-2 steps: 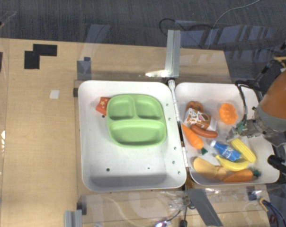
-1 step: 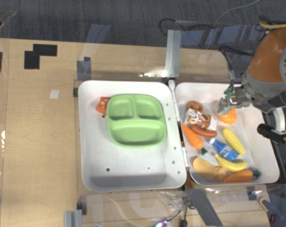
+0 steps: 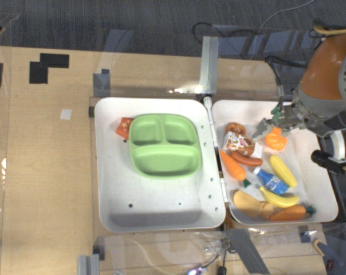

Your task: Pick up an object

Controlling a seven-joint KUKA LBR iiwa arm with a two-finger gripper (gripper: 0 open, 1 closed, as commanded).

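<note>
The gripper [image 3: 278, 121] hangs low over the far part of the right bin [image 3: 327, 211], just above a small orange fruit-shaped toy [image 3: 276, 140], the likeliest thing to be picked. Whether the toy is touched, and how the gripper is set, I cannot tell; metal and toy run together at this slant.

The main risk is a miss. The orange toy looks rounded and smooth, so a closing grip that lands off its middle would probably squeeze it sideways and let it roll toward the right bin's far wall. A second risk is crowding: nearer the divider than the orange toy lies a printed snack packet [image 3: 239, 142], with a red sausage [image 3: 248, 160] just in front of it and a carrot [image 3: 233, 166] beside that. A descent that drifts toward the divider could catch the packet's edge and drag it along.

In front of the orange toy, toward the camera, are a corn cob [image 3: 283, 171], a blue-and-white packet [image 3: 270, 181], a banana [image 3: 279, 199], and a tan piece [image 3: 251, 204] and an orange piece [image 3: 289, 213] against the near wall. That end is packed tight. The freest floor lies to the arm's side of the orange toy, along the right wall.

Beyond the divider, the left bin [image 3: 113, 171] holds a green compartment plate [image 3: 163, 144] with a red piece [image 3: 124, 128] tucked at its far corner; bare floor lies near its front wall. Straight up from the orange toy appears unobstructed for lifting.
</note>
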